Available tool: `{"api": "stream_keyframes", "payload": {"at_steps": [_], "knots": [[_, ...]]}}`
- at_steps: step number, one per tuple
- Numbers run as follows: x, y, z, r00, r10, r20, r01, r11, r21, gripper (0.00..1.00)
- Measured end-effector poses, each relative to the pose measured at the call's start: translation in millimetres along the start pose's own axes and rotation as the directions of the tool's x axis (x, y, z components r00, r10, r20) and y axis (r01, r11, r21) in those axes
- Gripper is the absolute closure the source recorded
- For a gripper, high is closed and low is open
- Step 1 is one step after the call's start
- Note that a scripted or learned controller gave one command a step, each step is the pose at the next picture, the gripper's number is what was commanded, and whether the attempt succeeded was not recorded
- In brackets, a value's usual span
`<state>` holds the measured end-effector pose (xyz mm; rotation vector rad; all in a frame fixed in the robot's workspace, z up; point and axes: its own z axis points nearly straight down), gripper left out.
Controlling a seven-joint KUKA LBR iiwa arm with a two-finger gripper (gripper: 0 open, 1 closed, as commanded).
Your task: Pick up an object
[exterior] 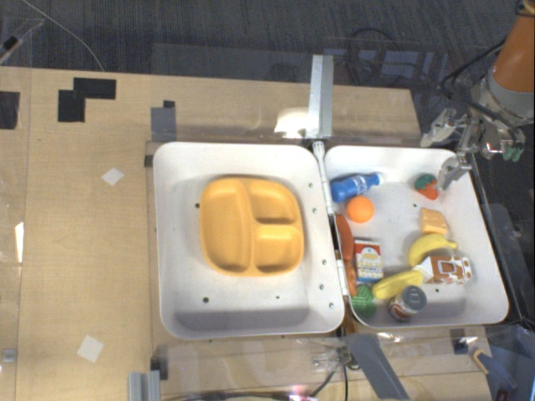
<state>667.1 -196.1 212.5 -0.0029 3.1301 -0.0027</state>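
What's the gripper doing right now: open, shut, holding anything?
Gripper: above the right bin's far corner, nothing seen held; open or shut cannot be told.

We can't make out much of the arm [514,65], since the frame's right edge chops it off above the right bin [493,249]. The end effector [458,153] at that bin's top right corner is too small and cluttered for us to read. At the bin's near edge, a green thing [362,301] sits mostly tucked under a banana [397,283], so we can't tell what it is. The can [408,302] beside it has a label we can't read.
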Motion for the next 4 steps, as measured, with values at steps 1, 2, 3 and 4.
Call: {"api": "stream_keyframes", "payload": {"at_steps": [1, 2, 3, 4], "knots": [[67, 97, 100, 0.997, 0.072, -0.011, -0.072, 0.997, -0.005, 0.00], [47, 102, 121, 0.964, 0.267, -0.013, -0.266, 0.964, 0.007, 0.00], [40, 106, 108, 0.966, 0.258, 0.010, -0.258, 0.966, -0.002, 1.00], [31, 170, 23, 0.883, 0.470, 0.000, -0.470, 0.883, -0.003, 1.00]]}}
